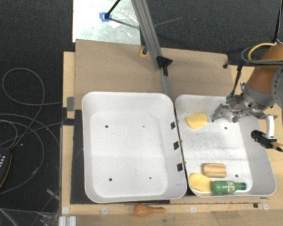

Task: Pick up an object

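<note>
Jaws of the gripper (224, 112) hang spread and hold nothing, low over the upper part of the right bin (259, 160), just beside the pale yellow block (197, 121). For a sound pick, centre the jaws over that block, descend until they straddle it, then close. A brown surface (120, 69) carries both bins; the left bin (91, 131) lies beside. Near the front wall lie a green bottle (227, 186), a tan roll (214, 170) and a yellow piece (199, 182).

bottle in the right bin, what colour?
Green, with a white label band; the bottle lies on its side at the bin's near edge in the camera view.
</note>
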